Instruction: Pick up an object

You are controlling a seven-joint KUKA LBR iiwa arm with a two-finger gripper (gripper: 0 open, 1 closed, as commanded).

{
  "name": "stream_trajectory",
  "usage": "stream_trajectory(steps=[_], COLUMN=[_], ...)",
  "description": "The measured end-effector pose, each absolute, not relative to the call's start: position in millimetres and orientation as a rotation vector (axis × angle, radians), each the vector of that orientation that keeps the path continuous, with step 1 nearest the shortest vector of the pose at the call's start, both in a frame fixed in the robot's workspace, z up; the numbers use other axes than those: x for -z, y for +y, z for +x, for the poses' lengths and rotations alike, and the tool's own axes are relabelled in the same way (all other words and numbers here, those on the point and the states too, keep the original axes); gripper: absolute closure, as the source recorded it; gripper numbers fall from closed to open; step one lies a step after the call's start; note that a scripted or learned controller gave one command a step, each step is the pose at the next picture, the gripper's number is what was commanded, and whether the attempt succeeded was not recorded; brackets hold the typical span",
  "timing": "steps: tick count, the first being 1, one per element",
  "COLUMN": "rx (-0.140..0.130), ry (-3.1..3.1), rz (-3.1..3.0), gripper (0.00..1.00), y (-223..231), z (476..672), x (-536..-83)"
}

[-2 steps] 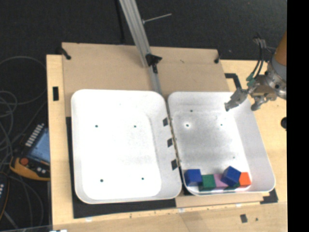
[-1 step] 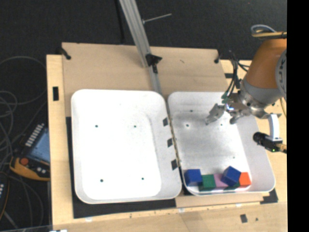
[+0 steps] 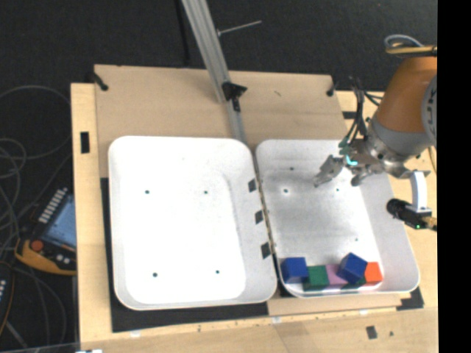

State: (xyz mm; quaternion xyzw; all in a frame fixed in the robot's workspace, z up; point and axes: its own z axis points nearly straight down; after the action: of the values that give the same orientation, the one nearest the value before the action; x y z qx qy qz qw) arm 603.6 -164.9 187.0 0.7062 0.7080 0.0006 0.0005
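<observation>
While the blocks all lie huddled along the near wall of the right bin [image 3: 383,197], our gripper [image 3: 341,170] hangs over the far part of that bin, well apart from them, with its two fingers spread and nothing between them. We judge the step in hand to be the approach, with nothing picked yet.

To do it well, we first choose a target with room on both sides. The blue block [image 3: 294,268] at the left end of the row looks the most reachable, since it has bare floor to its left, though the green block [image 3: 317,276] sits just beside it. The other blue block [image 3: 354,267] seems to ride partly atop the pink piece [image 3: 336,276] and touches the orange block [image 3: 373,272], so it is a riskier choice.

We bring the open jaws above the chosen block, turn them so that they straddle its free faces rather than the crowded ones, and descend straight. The bin wall close behind the row leaves little margin, so we keep the fingers clear of it and close only once the block sits between them.
</observation>
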Motion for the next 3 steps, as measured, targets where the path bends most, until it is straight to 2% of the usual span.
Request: stream_trajectory(steps=[1, 2, 3], rx=[-0.001, 0.005, -0.001], ry=[2.218, 2.218, 2.231], rz=[2.22, 2.224, 2.215], gripper=[0.0, 0.0, 0.0], y=[-187.2, -212.1, -131.4], z=[600.1, 591.6, 584.9], x=[-201.1, -169.7, -159.1])
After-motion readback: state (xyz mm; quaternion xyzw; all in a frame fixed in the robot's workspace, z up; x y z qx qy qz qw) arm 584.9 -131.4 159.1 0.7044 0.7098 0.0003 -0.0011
